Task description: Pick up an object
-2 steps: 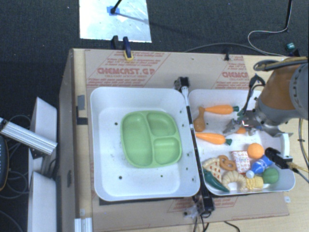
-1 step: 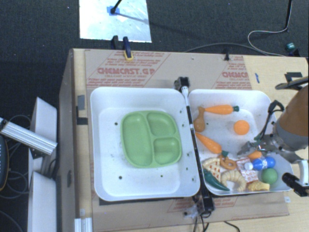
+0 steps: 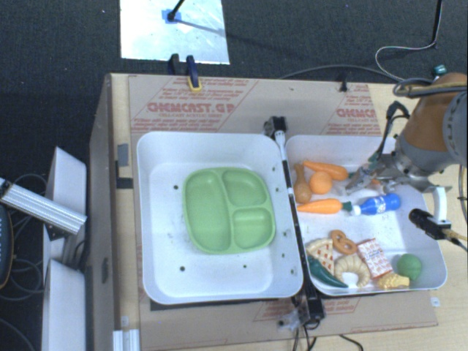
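— Nearest us, what sits at the right bin's (image 3: 437, 273) front edge?

— Toy food: a croissant (image 3: 352, 268), a pretzel (image 3: 341, 240), a red packet (image 3: 374, 257), a green ball (image 3: 409, 265).

— And the claw (image 3: 363, 178)?

— Low at the bin's far side, just beside the blue bottle (image 3: 376, 205) and carrots (image 3: 325, 170), likely lining up a grasp. Whether it's wide or narrow, I cannot tell; nothing visibly held.

— Left bin?

— A green divided tray (image 3: 227, 209).

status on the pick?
End effector low in right bin, beside blue bottle. Nothing visibly gripped. Carrots and orange ball crowd close by.
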{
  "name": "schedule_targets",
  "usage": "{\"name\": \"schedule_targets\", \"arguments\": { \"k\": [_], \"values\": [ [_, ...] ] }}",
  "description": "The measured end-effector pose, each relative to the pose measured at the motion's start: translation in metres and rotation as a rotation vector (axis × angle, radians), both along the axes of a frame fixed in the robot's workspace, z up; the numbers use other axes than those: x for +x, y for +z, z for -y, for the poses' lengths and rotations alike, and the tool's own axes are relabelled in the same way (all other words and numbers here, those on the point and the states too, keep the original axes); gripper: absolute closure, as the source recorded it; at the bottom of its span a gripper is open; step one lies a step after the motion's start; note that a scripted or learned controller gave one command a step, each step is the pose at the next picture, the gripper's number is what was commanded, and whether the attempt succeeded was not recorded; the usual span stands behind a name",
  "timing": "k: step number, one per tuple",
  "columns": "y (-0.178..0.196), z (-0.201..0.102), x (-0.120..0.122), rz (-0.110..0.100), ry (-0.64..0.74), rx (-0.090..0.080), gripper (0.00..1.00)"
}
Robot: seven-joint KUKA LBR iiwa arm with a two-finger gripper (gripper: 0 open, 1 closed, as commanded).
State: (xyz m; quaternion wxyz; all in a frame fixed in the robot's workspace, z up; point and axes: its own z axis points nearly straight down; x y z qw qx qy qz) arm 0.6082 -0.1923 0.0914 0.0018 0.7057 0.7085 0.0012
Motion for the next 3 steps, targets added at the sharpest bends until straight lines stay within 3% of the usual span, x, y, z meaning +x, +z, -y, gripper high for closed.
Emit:
{"name": "schedule_targets", "arguments": {
  "k": [1, 2, 3],
  "values": [
    [-0.006, 0.014, 0.043, -0.001, 0.001, 0.0, 0.0],
    [0.005, 0.014, 0.044, 0.002, 0.004, -0.002, 1.0],
    [0.023, -0.045, 0.059, -0.015, 0.0, 0.003, 1.0]
  ]
}}
